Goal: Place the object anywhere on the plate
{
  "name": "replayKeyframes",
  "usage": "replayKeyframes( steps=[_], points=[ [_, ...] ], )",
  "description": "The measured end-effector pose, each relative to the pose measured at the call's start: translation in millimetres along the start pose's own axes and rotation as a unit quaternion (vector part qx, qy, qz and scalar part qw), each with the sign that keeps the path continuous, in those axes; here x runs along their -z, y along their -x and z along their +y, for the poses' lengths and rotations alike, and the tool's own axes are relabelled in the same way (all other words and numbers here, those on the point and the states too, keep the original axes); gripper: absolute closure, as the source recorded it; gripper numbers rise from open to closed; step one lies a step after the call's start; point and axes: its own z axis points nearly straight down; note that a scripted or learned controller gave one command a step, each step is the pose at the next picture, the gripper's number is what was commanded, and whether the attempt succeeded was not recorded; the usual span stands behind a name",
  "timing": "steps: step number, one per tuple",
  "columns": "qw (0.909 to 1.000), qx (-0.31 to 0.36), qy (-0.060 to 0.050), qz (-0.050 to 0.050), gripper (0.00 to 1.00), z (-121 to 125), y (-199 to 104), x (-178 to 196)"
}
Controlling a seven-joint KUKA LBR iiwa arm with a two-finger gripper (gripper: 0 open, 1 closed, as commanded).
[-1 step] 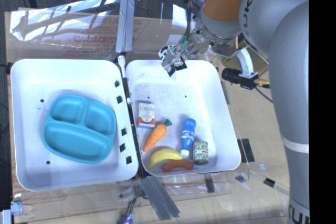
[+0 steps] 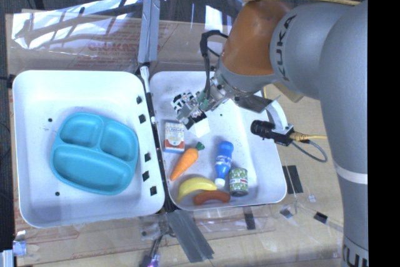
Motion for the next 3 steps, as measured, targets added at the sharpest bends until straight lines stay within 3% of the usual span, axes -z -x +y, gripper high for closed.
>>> replayKeyframes(
  steps=[1, 2, 3],
  points=[
    [0.9990, -0.044, 0.001, 0.000, 1.00, -10.0, -63.5, 0.7],
    [0.9954, -0.096, -0.001, 0.000, 1.00, 17.7, -144.1, -0.8],
    [0.9954, -0.096, -0.001, 0.000, 0.00, 17.6, -143.6, -0.7]
  ],
)
